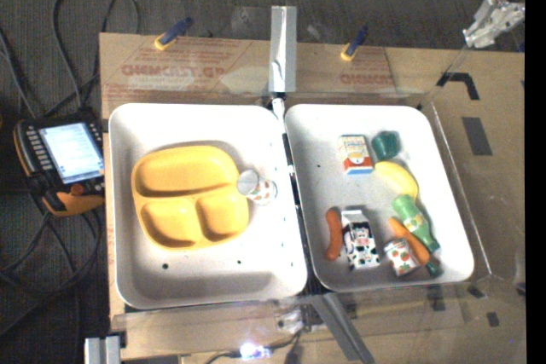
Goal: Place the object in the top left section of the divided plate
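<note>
Small silver-topped white-and-orange can (255,187) is probably your object: it lies tipped in the left white bin (128,268), against the right rim of the yellow divided plastic plate (189,193), not inside any compartment. The plate shows one wide upper compartment and two smaller lower ones, so aim for the upper one's left end. The pale two-finger gripper (490,20) sits far off past the right white bin (452,183), well apart from everything; you can't tell whether it's open or closed. Come down straight over the can, grip across its narrow body, and keep clear of the plate rim. Lift fully before crossing left, then release low so it doesn't roll.
</note>
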